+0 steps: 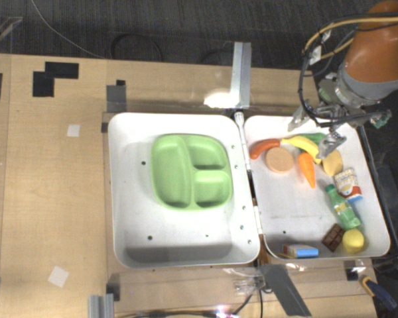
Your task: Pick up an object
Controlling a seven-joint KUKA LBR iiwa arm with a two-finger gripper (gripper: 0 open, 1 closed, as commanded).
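My gripper (315, 131) hangs over the back of the right bin (378, 211), its two fingers spread apart, so it is open. Just below and between the fingertips lies a yellow banana (304, 141), resting on the bin floor. An orange carrot (307, 169), a round tan disc (279, 159) and a red sausage (263, 148) lie close by on the banana's left and front. A pale yellow piece (332, 163) sits by the right fingertip. Nothing is lifted between the fingers.
Further forward in the right bin are a white and red packet (345, 181), a green bottle (342, 209), a brown block (332, 237), a lemon (353, 241) and a small blue and white box (301, 251). The left bin (126, 197) holds a green divided plate (190, 171).
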